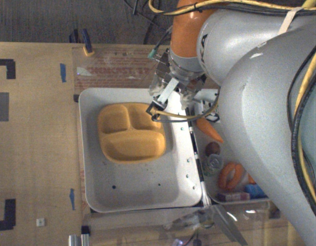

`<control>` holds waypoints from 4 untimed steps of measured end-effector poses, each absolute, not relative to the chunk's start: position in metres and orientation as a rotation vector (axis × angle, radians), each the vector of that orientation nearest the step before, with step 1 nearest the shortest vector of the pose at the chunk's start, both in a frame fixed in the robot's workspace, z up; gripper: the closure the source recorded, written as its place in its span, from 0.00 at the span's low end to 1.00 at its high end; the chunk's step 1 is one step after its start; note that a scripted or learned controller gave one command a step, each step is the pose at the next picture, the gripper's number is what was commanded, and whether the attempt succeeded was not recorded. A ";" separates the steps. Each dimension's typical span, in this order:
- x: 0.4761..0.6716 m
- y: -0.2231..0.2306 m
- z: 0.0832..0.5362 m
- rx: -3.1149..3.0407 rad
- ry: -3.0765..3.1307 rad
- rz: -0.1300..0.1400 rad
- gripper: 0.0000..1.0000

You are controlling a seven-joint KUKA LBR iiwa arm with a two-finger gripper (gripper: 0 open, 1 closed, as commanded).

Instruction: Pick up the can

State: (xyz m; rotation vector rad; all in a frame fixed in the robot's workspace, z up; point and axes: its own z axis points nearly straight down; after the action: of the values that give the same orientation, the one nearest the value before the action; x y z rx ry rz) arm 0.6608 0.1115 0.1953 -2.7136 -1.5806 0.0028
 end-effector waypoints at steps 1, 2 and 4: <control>0.666 0.228 0.268 -2.915 -1.168 0.000 0.00; 0.645 0.179 0.307 -2.919 -1.159 0.009 0.00; 0.666 0.226 0.278 -2.348 -2.086 0.006 0.00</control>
State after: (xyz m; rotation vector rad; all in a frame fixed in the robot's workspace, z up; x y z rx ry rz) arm 0.6663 0.2256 0.2784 -2.3479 -2.0858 0.0057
